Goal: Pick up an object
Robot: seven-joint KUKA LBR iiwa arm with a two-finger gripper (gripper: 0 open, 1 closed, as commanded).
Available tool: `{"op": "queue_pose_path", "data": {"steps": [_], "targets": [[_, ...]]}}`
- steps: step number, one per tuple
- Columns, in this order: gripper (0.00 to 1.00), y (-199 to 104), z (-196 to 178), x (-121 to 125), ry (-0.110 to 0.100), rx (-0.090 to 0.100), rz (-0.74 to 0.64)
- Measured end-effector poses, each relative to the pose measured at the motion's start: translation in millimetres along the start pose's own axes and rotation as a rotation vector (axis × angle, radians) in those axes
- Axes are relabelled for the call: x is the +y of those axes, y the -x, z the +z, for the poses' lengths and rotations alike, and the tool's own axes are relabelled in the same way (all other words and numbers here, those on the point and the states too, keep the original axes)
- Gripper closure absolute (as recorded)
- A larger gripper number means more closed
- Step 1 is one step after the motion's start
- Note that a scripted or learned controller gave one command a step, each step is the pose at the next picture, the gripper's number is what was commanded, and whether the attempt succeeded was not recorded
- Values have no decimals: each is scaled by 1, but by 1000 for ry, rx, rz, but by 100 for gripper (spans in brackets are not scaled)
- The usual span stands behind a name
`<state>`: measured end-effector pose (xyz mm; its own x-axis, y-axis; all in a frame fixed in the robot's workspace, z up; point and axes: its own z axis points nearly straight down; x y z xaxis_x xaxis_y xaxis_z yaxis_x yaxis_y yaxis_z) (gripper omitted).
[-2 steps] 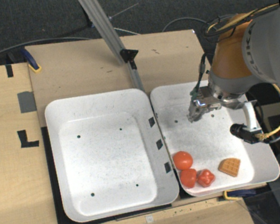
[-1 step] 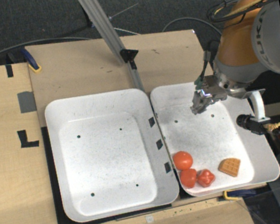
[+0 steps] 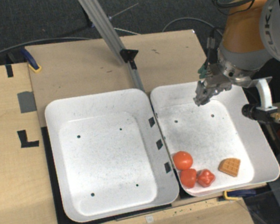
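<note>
Red items (image 3: 183, 160), three, and one waffle (image 3: 230, 167); end effector (image 3: 202, 99) state unclear.

Two bins are set side by side on the bench (image 3: 83, 65), the left bin (image 3: 95, 103) touching the right bin (image 3: 251, 132) along a shared edge. Three things are gathered at the near edge of the right bin: a round fruit (image 3: 183, 159) by the near-left corner, a second fruit (image 3: 188, 177) just before it, a lobed fruit (image 3: 206, 178) touching that one on its right, and a waffle piece (image 3: 229, 167) apart, further right. The gripper (image 3: 202, 96) is held over the far part of the right bin, well apart from them.
</note>
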<state>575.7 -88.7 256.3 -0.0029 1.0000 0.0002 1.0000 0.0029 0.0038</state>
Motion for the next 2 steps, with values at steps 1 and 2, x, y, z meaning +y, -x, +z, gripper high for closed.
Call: {"op": "queue_pose_path", "data": {"steps": [1, 2], "targets": [[100, -1, -34, 1, -1, 0, 1], [100, -54, -31, -7, -6, 1, -3]]}}
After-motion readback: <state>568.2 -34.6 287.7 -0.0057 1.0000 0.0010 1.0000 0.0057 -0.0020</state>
